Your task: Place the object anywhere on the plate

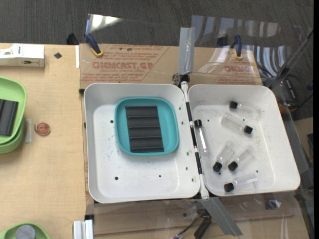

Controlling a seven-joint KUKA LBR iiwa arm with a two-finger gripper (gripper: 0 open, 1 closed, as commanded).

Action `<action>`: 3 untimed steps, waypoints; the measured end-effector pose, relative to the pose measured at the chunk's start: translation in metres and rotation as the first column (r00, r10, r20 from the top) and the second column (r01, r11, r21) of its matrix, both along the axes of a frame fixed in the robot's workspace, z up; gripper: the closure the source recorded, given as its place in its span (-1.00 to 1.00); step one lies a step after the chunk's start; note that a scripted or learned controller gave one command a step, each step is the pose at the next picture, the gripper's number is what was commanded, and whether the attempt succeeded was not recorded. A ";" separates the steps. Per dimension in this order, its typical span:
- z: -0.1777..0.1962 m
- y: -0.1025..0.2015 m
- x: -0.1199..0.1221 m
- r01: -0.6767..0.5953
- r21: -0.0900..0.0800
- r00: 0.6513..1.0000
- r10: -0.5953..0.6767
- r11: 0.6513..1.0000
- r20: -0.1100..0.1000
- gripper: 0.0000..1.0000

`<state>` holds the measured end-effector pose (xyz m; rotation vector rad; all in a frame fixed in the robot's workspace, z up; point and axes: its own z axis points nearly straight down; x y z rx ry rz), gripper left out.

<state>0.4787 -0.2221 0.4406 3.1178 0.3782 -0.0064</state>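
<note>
While apart in separate bins, clear vials (234,153) right, teal plate (147,126) left.

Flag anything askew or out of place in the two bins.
One clear vial lies along the right bin's left rim, by the divider, apart from the other vials scattered on their sides. The teal plate sits square in the left bin.

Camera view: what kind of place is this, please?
Probably a robot lab bench for pick-and-place tests: two white bins side by side, a teal plate in the left one, clear black-capped vials in the right, cardboard clamped behind.
</note>
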 end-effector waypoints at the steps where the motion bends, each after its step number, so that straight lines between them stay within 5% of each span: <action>1: 0.000 0.000 0.000 0.037 0.000 0.999 -0.037 0.999 0.001 -1.00; 3: 0.000 0.000 0.000 0.036 0.000 0.999 -0.036 0.999 0.000 -1.00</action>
